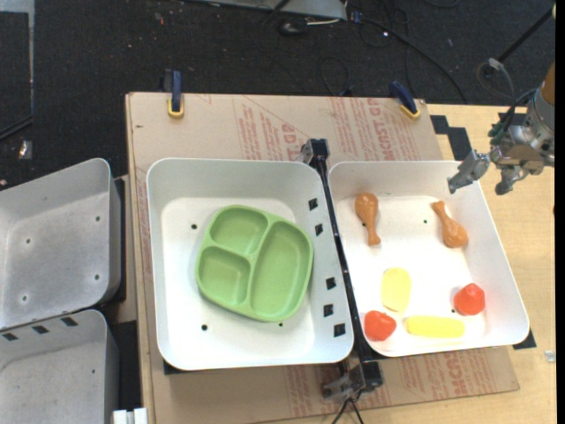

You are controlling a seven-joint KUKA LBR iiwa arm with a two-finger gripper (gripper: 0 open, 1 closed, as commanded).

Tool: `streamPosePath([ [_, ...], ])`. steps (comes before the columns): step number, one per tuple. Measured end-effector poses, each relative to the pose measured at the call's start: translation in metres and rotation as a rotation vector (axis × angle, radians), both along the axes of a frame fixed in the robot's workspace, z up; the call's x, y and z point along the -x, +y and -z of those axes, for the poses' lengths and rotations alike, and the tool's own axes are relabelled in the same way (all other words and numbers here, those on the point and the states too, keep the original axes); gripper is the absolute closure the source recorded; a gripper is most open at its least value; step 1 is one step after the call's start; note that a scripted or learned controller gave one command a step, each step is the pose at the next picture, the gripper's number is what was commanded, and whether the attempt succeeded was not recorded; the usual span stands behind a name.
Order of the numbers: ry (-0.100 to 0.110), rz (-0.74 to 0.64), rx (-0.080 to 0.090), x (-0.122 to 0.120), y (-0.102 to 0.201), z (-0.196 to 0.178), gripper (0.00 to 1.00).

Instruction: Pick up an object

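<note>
Faint red print on cardboard sheet (265,122); upside down, not legible

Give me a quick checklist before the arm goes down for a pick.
1. Tool open: ok, fingers spread.
2. Tool carries nothing: ok.
3. Tool over the right bin: not ok, it sits at the far right rim.
4. Nearest target, right drumstick, lies free: ok.
5. Other toys apart from it: ok, the left drumstick and the red piece lie separate.
6. Green tray out of the way: ok, left bin.
</note>
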State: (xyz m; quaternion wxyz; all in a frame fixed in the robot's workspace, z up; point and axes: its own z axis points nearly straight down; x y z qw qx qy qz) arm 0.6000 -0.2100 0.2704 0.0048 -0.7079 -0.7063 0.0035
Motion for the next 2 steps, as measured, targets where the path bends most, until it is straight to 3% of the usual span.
streamPosePath([
  [1,-0.012,-0.004,0.003,-0.002,0.001,-0.008,0.00],
  [2,-0.009,-0.005,0.002,-0.010,0.004,0.052,0.00],
])
